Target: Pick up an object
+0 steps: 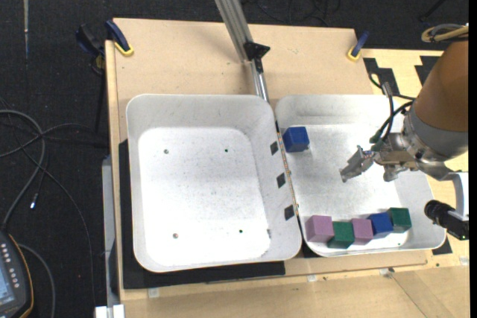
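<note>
Arm: the grey KUKA arm (440,104) reaches in from the right of the camera view, over the right bin (328,109).
Jaws: the gripper (370,163) hangs above bare floor near the middle of the right bin; its two fingers look spread, with nothing between them.
Nearest lone target: a blue cube (296,138) sits by itself near the divider, well apart from the gripper and to its left in the view.
Clustered targets: along the lower edge of the right bin lie a purple cube (320,227), a green cube (343,233), a second purple cube (362,229), a second blue cube (381,223) and a dark green cube (400,218), touching or just beside one another in a curved row.
Left bin: the left bin (197,182) carries no cube to aim at.
Risk, empty close: if the jaws descend where they hang now, they likely shut on bare plastic, since no cube lies beneath them.
Risk, row: a grasp on the row may fail because the neighbours leave little room for a finger, and a push could scatter them against the rim.
Risk, rim: the row hugs the bin wall, so a finger may strike the rim.
Risk, lone cube: it sits near the divider; an off-centre approach could nudge it against that wall.
Surface: the wooden surface (186,63) around the bins holds no target.
</note>
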You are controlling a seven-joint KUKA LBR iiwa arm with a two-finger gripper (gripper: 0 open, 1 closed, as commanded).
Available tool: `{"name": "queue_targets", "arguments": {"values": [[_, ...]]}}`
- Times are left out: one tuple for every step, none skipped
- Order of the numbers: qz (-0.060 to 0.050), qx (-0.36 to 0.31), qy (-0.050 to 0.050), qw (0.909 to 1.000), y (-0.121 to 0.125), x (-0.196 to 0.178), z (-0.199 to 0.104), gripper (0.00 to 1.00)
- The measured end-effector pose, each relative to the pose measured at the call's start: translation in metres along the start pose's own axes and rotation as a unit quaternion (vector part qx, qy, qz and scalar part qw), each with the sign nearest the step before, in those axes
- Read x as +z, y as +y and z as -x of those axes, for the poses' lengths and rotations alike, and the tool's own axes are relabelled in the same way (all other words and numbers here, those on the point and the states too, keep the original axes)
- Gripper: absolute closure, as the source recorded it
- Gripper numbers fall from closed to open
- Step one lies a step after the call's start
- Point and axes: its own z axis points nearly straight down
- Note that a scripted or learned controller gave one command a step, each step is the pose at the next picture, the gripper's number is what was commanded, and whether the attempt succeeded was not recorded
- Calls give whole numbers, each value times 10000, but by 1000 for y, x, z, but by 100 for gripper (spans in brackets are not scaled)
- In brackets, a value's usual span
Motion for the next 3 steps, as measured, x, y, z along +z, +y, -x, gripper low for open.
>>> {"name": "queue_targets", "arguments": {"values": [[-40, 34, -6, 10000, 2, 102, 83, 0], [10, -30, 1, 10000, 7, 74, 45, 0], [13, 13, -15, 10000, 37, 146, 96, 0]]}}
